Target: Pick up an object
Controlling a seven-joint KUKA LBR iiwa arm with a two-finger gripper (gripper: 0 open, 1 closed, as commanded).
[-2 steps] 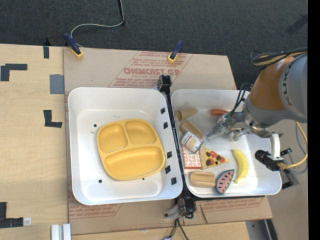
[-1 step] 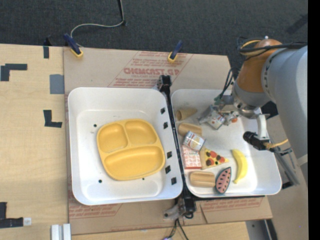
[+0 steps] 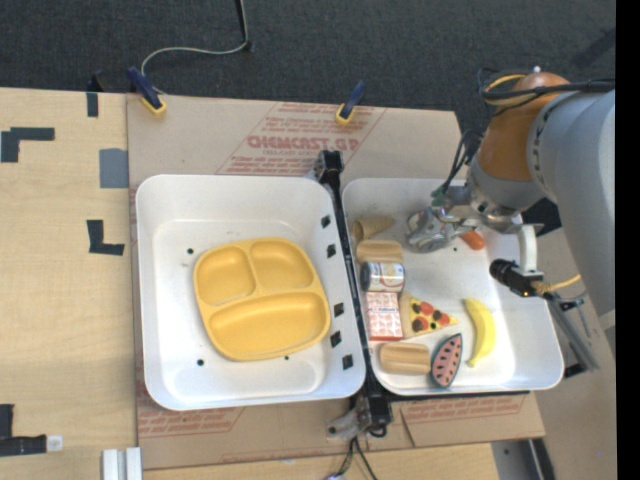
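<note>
Reaching in from the right, grey arm w/ orange band puts pincer low in the upper part of right bin; metal fingers blur together, can't tell if open or closed, nothing seen between them. Small orange piece just beside pincer. Objs in right bin: tan wedge at top left, can below it, red-white carton, pizza slice, banana, bread roll, watermelon slice near front. Left bin holds yellow divided plate. Both bins on cardboard-covered bench
</note>
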